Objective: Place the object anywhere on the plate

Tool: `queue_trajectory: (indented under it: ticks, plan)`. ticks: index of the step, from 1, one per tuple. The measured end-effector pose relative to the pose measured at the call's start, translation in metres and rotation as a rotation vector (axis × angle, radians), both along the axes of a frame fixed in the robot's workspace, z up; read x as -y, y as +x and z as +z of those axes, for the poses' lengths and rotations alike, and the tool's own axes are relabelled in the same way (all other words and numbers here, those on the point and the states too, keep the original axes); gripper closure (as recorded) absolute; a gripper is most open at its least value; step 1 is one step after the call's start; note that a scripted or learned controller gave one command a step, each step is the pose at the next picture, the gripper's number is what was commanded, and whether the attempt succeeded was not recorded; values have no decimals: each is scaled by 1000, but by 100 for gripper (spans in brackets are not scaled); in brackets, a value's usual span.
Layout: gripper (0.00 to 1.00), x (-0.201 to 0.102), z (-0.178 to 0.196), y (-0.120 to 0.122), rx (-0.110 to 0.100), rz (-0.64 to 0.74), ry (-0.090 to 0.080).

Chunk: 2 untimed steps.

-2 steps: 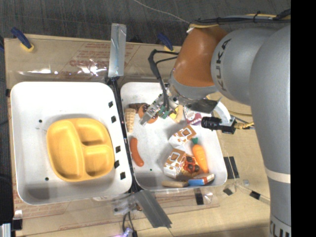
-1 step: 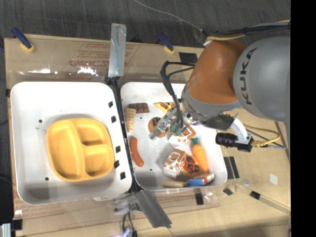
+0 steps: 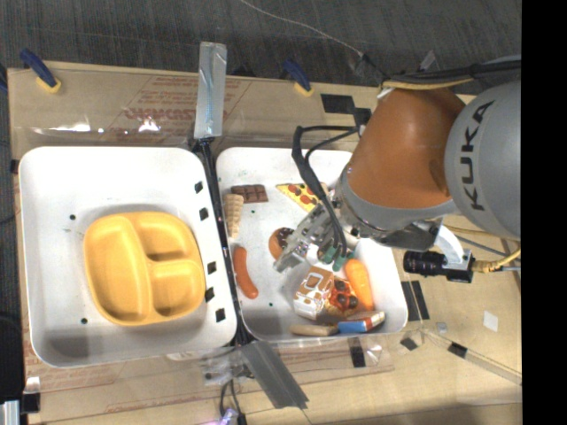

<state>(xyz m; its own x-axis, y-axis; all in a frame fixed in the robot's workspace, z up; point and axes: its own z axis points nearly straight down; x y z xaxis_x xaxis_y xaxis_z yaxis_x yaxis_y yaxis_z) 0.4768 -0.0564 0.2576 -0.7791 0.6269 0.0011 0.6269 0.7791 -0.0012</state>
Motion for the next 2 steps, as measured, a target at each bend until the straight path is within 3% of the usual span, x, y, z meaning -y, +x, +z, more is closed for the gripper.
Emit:
queue_trajectory:
  ticks: [1,2]
  plan:
    - [100,36,-24,0,-2,282,1]
    - [100,46,-28,3,2,-85,-1]
